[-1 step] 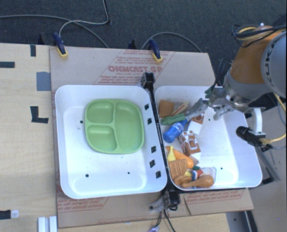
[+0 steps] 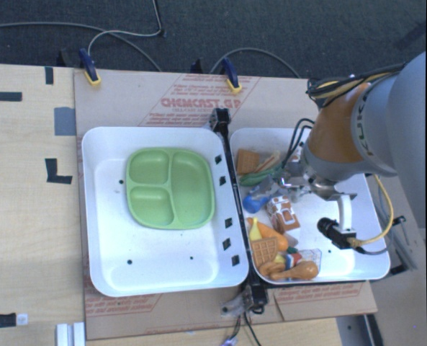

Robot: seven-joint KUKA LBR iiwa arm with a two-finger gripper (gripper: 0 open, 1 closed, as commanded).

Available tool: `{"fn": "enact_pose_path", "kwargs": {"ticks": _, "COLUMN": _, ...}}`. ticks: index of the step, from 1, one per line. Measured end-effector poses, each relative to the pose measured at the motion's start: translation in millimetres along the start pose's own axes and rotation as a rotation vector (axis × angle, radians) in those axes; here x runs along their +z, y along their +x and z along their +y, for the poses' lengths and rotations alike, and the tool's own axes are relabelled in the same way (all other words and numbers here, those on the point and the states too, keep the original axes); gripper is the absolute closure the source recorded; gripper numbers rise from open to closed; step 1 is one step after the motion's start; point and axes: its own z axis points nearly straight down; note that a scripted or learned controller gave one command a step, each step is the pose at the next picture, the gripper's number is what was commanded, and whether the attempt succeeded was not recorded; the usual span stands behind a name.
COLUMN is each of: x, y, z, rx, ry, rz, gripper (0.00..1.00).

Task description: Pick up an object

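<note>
White bins sit side by side on a cardboard sheet [image 2: 199, 103] clamped to the bench by two blue-and-yellow clamps [image 2: 89, 68] at the far edge. Left bin [image 2: 105, 265] holds a green divided plate [image 2: 171, 187] with three compartments, lying flat toward the bin's far half, nothing on it. Right bin [image 2: 364, 262] holds the clutter, all packed along its left wall: orange wedge-shaped piece [image 2: 246, 160] farthest back, a green item [image 2: 255, 177] just under it, a blue item [image 2: 253, 203] below that, a small brown-and-white house-shaped toy [image 2: 283, 215] near the middle, then a waffle-patterned orange piece [image 2: 264, 249] and a yellow-orange lump [image 2: 302, 269] at the near corner, with a clear plastic wrapper [image 2: 308, 255] touching them. Exact identity of most pieces is too small to tell. Arm [image 2: 350, 132] comes in from the right, orange band over the right bin's far half. Gripper [image 2: 289, 181] is down among the toys, just above the house-shaped toy and beside the blue and green items. Can't tell whether it's clamped or released; wrist body blocks the view, and nothing is visibly held. Black cable connector [image 2: 332, 231] and a yellow cable [image 2: 386, 225] hang over the bin's bare right part. Dark carpet [image 2: 271, 13] and loose cables beyond the bench.
</note>
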Motion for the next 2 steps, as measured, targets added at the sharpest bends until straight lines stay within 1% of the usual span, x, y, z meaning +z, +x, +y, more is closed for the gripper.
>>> {"fn": "enact_pose_path", "kwargs": {"ticks": 1, "x": 11.9, "y": -5.5, "z": -45.0, "rx": 0.004, "ry": -0.001, "rz": -0.007, "gripper": 0.00}}
{"fn": "enact_pose_path", "kwargs": {"ticks": 2, "x": 5.0, "y": -3.5, "z": -46.6, "rx": 0.002, "ry": 0.005, "rz": -0.005, "gripper": 1.00}}
